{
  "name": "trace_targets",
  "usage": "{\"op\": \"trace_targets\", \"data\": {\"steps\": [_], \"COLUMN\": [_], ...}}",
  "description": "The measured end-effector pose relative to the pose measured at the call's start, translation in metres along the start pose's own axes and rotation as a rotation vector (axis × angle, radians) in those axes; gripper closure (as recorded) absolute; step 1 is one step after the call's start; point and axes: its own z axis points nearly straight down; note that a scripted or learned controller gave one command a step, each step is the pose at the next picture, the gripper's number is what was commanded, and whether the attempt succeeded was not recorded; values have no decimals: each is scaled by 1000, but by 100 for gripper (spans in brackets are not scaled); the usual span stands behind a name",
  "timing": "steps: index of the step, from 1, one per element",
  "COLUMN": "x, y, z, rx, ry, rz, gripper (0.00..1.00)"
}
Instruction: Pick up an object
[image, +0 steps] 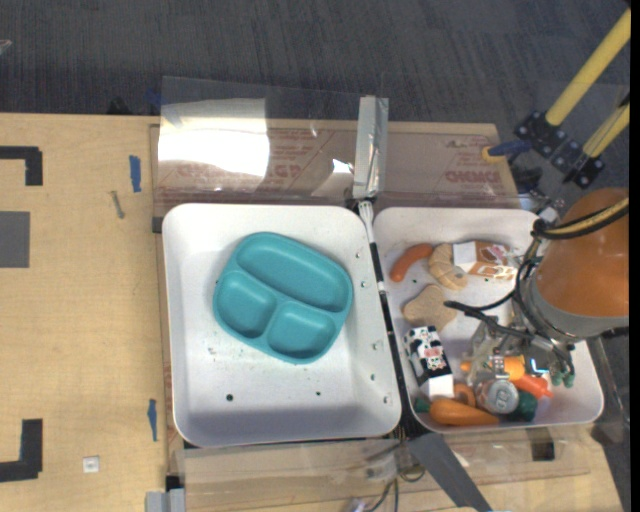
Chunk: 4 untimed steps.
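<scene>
camera view. two shallow white bins side by side on the bench. the left bin (190, 400) carries a teal divided tray (283, 295) lying slightly toward 11 o'clock of the bin's centre. the right bin (585, 400) holds a loose heap of small things: an orange sausage-shaped toy (408, 262) at 10 o'clock, a tan bone-shaped piece (432, 300) toward the centre, a white box with a brown print (482, 258) at 12 o'clock, a black-and-white block (427, 350) at 8 o'clock, an orange carrot-like toy (462, 411) at 6 o'clock, and a round grey metal lid or can end (500, 398) just beside it.

the arm, with its orange band (590, 265), enters from 3 o'clock and hangs over the right bin. the gripper (497, 362) sits low among the clutter at about 5 o'clock of the bin, just above the grey disc and the carrot-like toy. whether its fingers are spread or pressed together cannot be told, since cables and toys crowd the tip; nothing can be confirmed between them.

judgement: the step in hand is the descent and closure on one item from the heap. a good grasp would centre on a single object, avoid straddling two touching neighbours, and lift straight up so that adjacent pieces are not dragged along.
</scene>
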Motion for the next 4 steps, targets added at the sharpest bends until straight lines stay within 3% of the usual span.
{"op": "trace_targets", "data": {"steps": [1,2,3,4], "x": [-24,-47,-61,-61], "y": [-72,13,-60,-60], "z": [-26,-71,51,50], "rx": [5,1,3,5], "ry": [-13,-15,-15,-16], "rz": [-127,-123,-414,-413], "gripper": [100,100,100,0]}}
